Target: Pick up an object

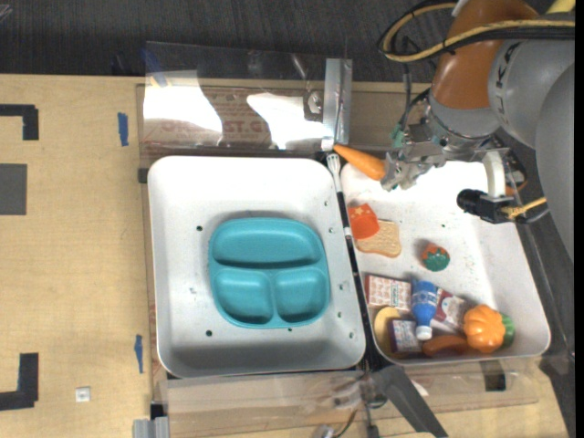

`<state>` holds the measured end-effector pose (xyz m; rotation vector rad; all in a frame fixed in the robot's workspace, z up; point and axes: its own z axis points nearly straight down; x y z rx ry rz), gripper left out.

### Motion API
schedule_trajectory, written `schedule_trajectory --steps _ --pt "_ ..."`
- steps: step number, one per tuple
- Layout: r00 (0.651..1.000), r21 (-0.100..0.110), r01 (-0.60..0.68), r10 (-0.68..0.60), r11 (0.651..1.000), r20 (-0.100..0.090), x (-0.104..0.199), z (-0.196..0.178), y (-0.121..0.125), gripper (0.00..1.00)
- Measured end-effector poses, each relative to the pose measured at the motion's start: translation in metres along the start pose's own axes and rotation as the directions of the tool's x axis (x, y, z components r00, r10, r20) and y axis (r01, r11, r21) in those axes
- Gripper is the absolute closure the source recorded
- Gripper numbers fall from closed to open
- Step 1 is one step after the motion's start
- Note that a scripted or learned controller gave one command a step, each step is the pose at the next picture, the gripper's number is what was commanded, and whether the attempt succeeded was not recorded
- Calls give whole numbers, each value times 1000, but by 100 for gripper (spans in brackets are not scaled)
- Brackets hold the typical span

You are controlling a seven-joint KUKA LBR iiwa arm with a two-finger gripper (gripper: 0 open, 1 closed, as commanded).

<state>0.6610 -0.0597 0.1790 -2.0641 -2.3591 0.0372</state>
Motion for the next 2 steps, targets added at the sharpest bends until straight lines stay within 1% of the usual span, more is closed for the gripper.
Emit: schedule_trajectory --steps 1,2 --pt "1000 2 29 -29 1000 1 1 0 0 100" --pt "999 -22 41 -41 999 -9 11 -7 7 0"
